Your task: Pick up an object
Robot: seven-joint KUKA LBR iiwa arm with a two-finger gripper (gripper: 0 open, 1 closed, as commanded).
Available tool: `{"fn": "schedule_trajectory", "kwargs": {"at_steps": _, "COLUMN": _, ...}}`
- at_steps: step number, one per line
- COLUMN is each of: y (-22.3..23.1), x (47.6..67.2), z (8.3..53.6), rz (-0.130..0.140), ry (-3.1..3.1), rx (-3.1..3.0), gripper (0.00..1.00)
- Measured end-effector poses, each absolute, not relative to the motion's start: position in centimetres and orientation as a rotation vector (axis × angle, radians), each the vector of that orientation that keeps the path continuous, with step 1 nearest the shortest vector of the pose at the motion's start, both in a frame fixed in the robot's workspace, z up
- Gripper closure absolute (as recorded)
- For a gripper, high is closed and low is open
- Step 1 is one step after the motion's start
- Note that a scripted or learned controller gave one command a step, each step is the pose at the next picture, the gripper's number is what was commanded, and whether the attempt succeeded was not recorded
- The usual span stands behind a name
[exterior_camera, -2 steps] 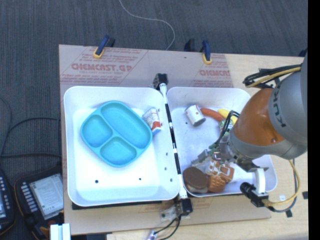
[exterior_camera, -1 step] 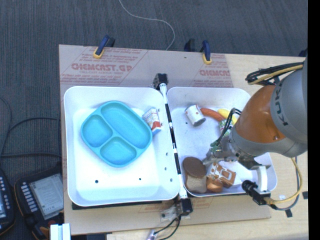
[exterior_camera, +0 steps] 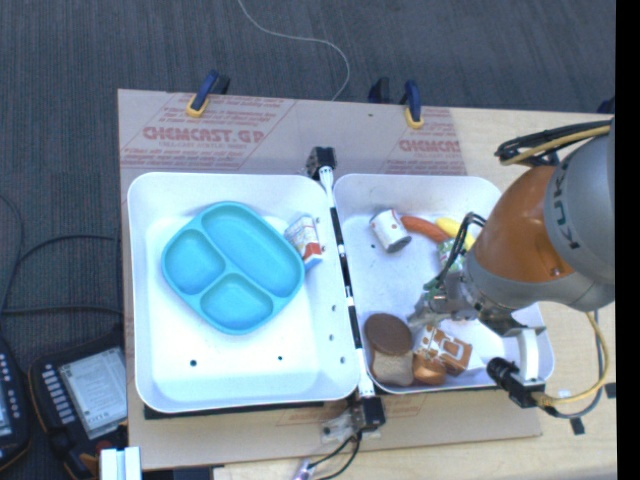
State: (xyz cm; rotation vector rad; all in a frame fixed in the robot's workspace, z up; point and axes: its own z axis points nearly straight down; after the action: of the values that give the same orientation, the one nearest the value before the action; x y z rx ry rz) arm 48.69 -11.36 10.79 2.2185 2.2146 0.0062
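Arm reaches in over the right bin (exterior_camera: 480, 190); gripper (exterior_camera: 437, 306) low among the items near that bin's front edge, can't tell its state. Brown round object (exterior_camera: 388, 332) and orange-white packet (exterior_camera: 445, 349) just beside it. Carrot (exterior_camera: 424, 228) and white cup (exterior_camera: 389, 230) toward the back edge. Left bin (exterior_camera: 150, 368) holds a blue divided plate (exterior_camera: 232, 265) and a small carton (exterior_camera: 305, 236).
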Motion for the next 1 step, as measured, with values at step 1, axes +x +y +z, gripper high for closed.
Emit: {"fn": "schedule_trajectory", "kwargs": {"at_steps": 1, "y": -11.36, "x": 48.69, "z": 10.78, "rz": 0.006, "ry": 2.215, "rx": 2.218, "gripper": 0.00}}
